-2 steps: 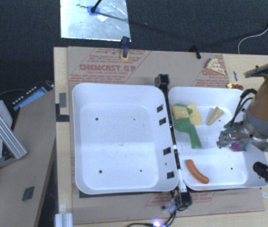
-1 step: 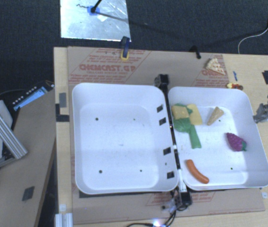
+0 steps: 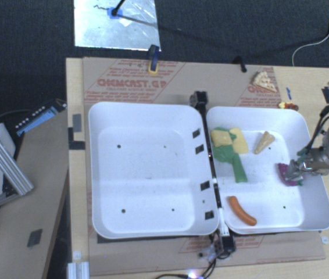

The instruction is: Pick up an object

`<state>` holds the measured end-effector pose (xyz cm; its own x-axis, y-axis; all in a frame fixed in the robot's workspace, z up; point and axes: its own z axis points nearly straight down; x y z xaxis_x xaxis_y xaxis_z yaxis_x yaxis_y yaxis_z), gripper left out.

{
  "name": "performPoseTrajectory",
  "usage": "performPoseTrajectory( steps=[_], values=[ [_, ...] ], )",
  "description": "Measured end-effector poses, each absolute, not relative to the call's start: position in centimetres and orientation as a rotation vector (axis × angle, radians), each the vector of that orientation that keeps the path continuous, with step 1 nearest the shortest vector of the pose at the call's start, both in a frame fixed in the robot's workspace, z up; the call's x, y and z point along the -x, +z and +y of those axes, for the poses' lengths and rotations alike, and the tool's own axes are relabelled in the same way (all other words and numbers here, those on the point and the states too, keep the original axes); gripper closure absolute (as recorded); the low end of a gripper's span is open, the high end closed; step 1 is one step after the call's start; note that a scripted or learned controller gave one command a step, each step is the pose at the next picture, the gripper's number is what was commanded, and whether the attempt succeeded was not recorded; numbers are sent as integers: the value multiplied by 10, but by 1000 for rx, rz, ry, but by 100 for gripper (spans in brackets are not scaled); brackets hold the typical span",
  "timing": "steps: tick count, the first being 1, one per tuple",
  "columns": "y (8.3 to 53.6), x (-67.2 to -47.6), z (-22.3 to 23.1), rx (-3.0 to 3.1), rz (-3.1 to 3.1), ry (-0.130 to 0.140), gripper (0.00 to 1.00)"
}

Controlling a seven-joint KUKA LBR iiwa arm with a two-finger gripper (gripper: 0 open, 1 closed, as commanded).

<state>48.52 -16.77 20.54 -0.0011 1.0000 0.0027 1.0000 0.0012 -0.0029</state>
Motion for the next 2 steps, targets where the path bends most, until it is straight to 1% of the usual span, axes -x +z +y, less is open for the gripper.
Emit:
performPoseTrajectory(
  steps=[1, 2],
  values=[
    [84, -485, -181, 2218, -2219, 4, 100],
    [149, -488, -136, 2215, -2233, -7, 100]
  ],
)
